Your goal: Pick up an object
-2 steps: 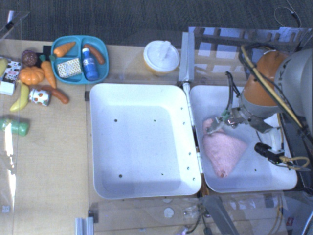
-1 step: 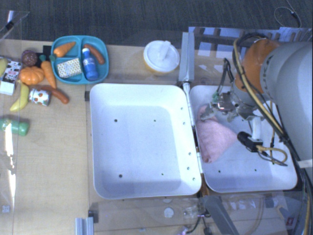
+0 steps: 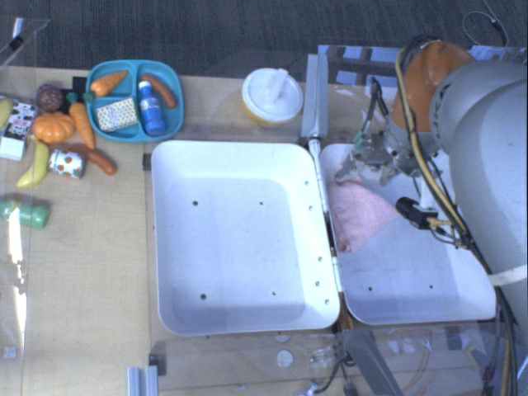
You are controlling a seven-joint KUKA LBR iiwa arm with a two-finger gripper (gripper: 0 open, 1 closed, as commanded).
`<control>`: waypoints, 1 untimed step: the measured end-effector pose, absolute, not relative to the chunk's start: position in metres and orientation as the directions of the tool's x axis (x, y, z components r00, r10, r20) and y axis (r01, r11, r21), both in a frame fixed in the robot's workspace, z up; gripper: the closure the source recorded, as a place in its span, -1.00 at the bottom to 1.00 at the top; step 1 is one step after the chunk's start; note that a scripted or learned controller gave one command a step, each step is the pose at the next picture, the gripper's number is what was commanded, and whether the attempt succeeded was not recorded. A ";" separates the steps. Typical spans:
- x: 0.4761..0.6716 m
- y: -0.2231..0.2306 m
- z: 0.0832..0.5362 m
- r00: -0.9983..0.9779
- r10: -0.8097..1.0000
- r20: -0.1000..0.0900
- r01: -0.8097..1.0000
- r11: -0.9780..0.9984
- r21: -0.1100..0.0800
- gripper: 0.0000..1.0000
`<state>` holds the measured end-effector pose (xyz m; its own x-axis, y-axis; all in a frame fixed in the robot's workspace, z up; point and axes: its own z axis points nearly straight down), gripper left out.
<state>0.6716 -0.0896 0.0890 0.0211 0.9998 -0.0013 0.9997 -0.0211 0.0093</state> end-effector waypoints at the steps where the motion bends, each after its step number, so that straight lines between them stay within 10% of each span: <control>1: 0.599 -0.103 0.090 -0.139 0.990 -0.003 0.990 0.139 0.013 -1.00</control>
